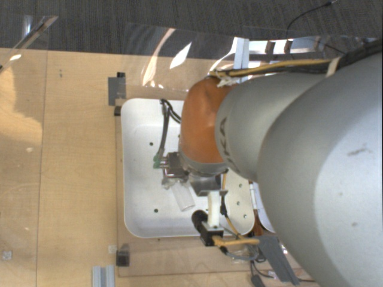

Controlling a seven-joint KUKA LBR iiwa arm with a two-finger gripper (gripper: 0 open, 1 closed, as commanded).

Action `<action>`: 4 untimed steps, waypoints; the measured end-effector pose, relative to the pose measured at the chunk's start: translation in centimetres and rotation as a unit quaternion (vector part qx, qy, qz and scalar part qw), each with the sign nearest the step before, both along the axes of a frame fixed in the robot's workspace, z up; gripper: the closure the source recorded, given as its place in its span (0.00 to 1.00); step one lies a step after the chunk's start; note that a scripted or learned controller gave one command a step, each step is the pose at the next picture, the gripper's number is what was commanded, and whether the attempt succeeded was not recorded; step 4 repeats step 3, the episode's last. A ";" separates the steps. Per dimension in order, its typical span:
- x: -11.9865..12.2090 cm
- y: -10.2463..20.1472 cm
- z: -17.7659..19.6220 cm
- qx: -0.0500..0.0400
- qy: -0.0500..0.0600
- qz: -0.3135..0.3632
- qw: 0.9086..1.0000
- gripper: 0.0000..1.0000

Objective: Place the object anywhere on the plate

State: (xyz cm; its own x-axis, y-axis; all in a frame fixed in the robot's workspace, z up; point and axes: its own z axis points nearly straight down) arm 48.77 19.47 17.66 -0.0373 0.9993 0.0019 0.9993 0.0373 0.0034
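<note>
Above a pale wooden tabletop (66, 160) edged by dark carpet (119, 5), the pincer (179, 187) hung over a white bin (140, 178), its state unclear.

- Arm (299, 142): its grey bulk runs off the right and bottom edges and covers most of the right half of the bench.
- Second bin: all but hidden under the arm.
- Left bin (140, 160): right side covered by the orange band (200, 124) and wrist.
- Gripper (179, 187): fingers blurred; a pale shape at their tips, too indistinct to name.
- Plate (239, 211): a white sliver visible, the rest hidden by the arm.
</note>
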 end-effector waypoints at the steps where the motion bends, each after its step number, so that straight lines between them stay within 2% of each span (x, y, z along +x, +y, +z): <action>1: 0.3 1.5 -8.5 0.004 -0.005 -0.056 0.998 1.00; 2: 0.0 -2.4 7.5 0.000 -0.001 0.127 0.992 1.00; 3: -0.2 1.9 -4.8 -0.001 0.002 0.113 0.994 1.00; 4: -0.2 1.9 -4.8 -0.001 0.002 0.113 0.994 1.00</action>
